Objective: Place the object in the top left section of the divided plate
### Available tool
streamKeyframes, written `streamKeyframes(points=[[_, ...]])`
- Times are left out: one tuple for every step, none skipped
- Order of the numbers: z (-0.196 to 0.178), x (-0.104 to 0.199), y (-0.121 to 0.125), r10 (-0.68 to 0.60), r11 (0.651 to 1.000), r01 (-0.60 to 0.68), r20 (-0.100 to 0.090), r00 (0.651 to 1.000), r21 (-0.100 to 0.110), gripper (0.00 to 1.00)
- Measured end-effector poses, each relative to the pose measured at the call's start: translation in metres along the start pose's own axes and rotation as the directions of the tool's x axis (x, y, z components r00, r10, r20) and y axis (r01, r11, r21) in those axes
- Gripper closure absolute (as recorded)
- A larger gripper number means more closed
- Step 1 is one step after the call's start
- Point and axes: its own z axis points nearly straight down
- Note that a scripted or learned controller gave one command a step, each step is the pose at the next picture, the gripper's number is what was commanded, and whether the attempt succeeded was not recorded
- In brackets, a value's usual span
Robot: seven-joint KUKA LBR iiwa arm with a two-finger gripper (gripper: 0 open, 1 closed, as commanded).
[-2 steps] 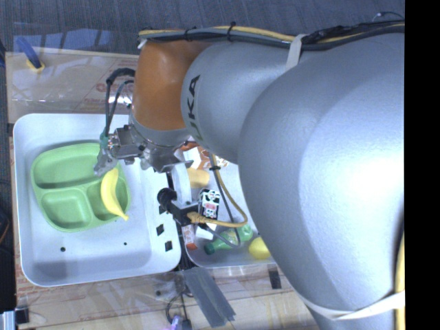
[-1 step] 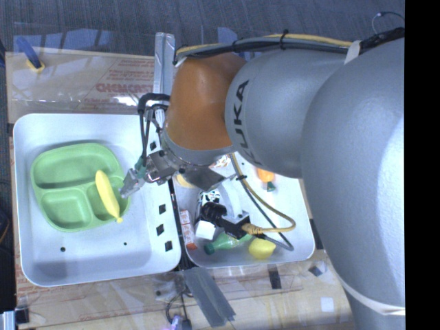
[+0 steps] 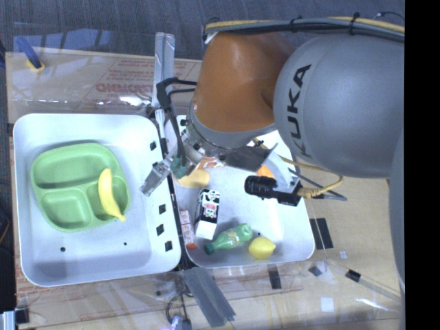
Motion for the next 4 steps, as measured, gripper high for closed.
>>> streamKeyframes(points=[[0.0001, -0.0002, -0.0002, 0.000, 1.000, 0.000, 0.000, 1.000, 0.000, 0.00], [0.0001, -0.0002, -0.0002, 0.000, 1.000, 0.000, 0.000, 1.000, 0.000, 0.00], [0.0001, -0.0002, -0.0002, 0.000, 1.000, 0.000, 0.000, 1.000, 0.000, 0.00], [0.0001, -0.0001, -0.0002, 0.000, 1.000, 0.000, 0.000, 1.000, 0.000, 0.00]])
